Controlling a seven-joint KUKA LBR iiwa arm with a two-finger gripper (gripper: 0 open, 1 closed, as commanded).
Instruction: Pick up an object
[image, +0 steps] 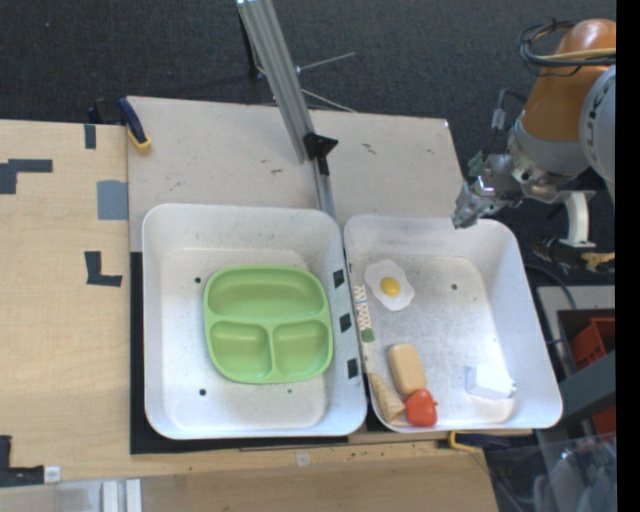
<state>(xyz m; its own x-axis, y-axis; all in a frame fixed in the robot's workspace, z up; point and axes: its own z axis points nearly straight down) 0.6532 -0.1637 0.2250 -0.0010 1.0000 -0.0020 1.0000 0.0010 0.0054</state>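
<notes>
The right bin (500, 250) holds a fried egg toy (389, 285) near its back left, a tan bread-like block (406, 367) near the front, a red tomato (421, 408) at the front edge, a brown wedge (386, 398) beside it, and a small white piece (490, 383) at the front right. My gripper (467, 213) hangs over the bin's back right corner, above the rim, apart from every object. Nothing shows between its fingers.
The left bin (160, 300) carries a green divided plate (268, 323). A grey metal pole (285, 85) slants over the bench behind the bins. A blue and yellow clamp (135, 125) sits at the back left. The arm's orange band (570, 95) is at the upper right.
</notes>
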